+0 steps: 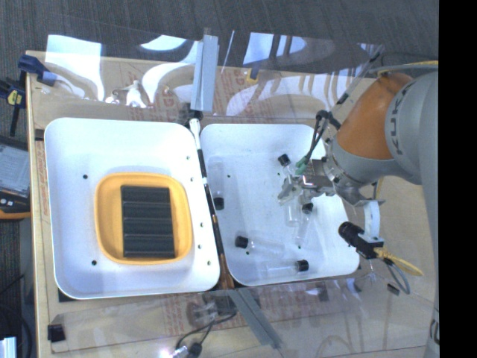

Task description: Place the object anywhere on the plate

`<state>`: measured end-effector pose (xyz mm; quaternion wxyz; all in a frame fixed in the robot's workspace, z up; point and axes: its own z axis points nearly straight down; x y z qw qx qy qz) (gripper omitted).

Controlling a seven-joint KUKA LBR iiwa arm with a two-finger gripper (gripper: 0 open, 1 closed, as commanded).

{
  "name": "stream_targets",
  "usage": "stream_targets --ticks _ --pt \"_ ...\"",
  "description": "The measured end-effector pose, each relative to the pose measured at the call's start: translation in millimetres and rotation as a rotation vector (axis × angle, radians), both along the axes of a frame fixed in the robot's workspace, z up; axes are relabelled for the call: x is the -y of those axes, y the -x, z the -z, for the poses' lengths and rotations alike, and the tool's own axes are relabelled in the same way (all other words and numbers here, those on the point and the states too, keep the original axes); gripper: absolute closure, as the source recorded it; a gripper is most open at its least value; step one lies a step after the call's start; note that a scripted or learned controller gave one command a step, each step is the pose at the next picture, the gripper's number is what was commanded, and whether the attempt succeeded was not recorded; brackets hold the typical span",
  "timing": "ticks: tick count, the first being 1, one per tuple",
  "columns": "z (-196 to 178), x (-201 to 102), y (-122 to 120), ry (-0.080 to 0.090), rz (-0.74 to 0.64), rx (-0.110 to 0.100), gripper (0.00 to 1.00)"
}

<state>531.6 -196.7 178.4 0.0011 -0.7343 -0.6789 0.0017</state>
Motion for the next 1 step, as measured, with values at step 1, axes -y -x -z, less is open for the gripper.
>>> stream_targets --ticks 1 --pt "0.0 0.1 0.0 0.000 0.000 0.000 0.00"
